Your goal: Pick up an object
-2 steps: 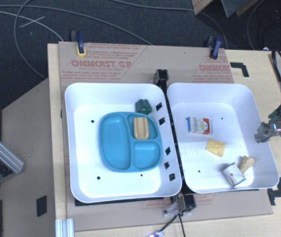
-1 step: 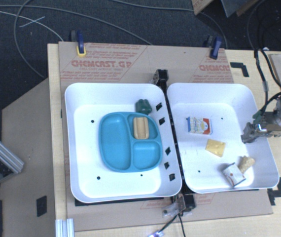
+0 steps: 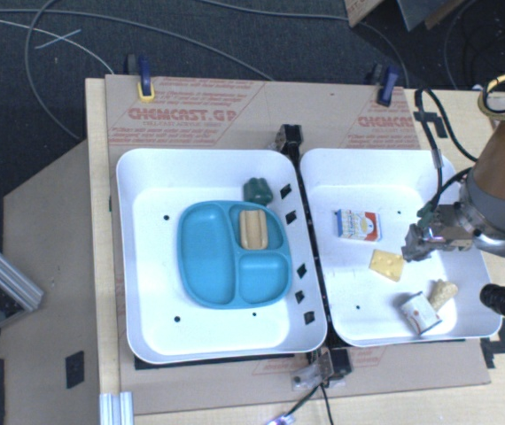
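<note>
While poised low over the right bin [image 3: 323,237], gripper [image 3: 415,244] hung just right of yellow block [image 3: 386,265]; finger state impossible to tell. Milk carton [image 3: 358,225] farther left, small can [image 3: 419,313] and pale piece [image 3: 442,293] nearer. Blue tray [image 3: 208,255] sat left.

Bright, even overhead light; soft shadows, sharp pic, slight glare on bins [image 3: 146,237].
</note>
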Robot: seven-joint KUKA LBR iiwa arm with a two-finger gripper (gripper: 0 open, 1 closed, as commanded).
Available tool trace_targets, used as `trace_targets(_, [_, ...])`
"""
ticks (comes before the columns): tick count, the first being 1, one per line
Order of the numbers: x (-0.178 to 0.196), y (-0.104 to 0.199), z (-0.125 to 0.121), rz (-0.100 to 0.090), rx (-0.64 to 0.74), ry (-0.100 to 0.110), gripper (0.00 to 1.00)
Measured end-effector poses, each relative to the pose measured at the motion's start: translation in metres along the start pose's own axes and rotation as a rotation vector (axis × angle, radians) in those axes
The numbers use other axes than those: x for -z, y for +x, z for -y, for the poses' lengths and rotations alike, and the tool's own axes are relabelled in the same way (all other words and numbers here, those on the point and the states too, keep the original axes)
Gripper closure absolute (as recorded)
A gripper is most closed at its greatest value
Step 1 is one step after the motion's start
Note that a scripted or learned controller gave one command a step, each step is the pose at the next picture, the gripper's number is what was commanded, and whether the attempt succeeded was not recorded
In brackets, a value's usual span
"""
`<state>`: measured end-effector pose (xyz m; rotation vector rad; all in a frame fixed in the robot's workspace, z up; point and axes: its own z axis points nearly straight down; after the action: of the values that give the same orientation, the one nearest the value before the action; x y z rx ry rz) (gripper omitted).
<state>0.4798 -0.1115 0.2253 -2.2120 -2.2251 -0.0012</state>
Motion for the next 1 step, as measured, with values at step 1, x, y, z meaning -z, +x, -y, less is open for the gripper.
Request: trace_targets(1, [-0.0088,0.0539,-0.0125,0.000,0.000,0.000,1.00])
